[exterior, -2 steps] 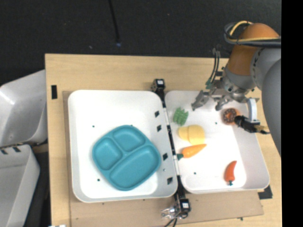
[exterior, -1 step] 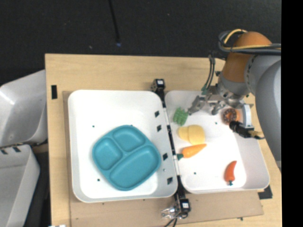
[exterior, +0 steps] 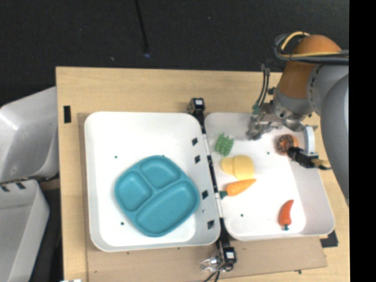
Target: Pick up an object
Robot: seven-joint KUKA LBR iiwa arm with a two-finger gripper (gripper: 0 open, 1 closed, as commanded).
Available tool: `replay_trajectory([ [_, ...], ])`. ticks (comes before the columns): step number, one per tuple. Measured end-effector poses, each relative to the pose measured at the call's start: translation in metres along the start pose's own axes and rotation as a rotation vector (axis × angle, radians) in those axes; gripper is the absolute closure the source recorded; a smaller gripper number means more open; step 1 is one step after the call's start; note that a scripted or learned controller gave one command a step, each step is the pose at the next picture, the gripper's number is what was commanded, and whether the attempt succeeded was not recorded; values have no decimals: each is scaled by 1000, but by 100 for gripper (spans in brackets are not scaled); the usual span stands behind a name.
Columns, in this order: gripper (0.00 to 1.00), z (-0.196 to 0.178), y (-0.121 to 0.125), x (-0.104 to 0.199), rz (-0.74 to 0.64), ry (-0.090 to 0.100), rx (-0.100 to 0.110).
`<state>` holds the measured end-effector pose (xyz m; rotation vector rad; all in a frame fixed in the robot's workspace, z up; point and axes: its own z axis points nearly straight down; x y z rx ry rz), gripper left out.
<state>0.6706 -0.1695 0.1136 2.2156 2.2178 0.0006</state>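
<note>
plainly the tool (exterior: 257,128) sits low at the far edge of the right bin (exterior: 311,216), and whether it is spread or pressed together i cannot tell from above; nothing shows pinched in it. no one thing is named for the pick, so the nearest candidates matter: the green piece (exterior: 224,144) lies just beside the tool toward the divider, and the yellow piece (exterior: 238,166) and the carrot (exterior: 239,187) lie nearer the camera, close together and perhaps touching. the carrot's long axis runs nearly across the bin, tilted a little, its narrow tip pointing right. the red pepper (exterior: 286,213) stands well apart near the front, its long axis running front to back. the risk, i judge, is a close on bare bin floor beside the wall, or a nudge that slides the green piece against the divider. the blue tray (exterior: 155,195) lies in the left bin (exterior: 100,134) on the table (exterior: 147,87).
</note>
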Motion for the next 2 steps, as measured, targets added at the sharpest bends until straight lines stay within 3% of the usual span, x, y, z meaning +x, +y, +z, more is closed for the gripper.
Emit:
replay_trajectory([
  [2, 100, -119, 18, -13, -3, 2, -3],
])
